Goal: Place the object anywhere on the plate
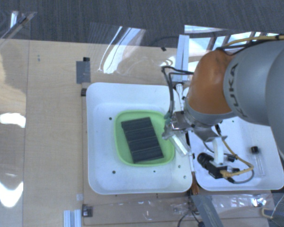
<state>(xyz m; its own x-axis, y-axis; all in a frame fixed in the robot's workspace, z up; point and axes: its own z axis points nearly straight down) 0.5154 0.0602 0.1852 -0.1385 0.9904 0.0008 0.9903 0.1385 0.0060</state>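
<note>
A square green plate (119, 126) lies in the left white bin (99, 174). A dark grey ridged rectangular object (141, 139) rests flat on the plate, covering most of its middle, with its long side running slightly diagonal. My gripper (176, 135) hangs under the orange-banded wrist (210, 86), just off the plate's right edge, over the divide between the two bins. It is beside the dark object, apart from it. The wrist body hides most of the gripper from above.
The right white bin (270, 181) holds a small black piece (254, 150) and a clear tube (260, 164) near its right side. Black and yellow cabling (222, 170) dangles from the arm over that bin. Wooden bench surrounds both bins.
</note>
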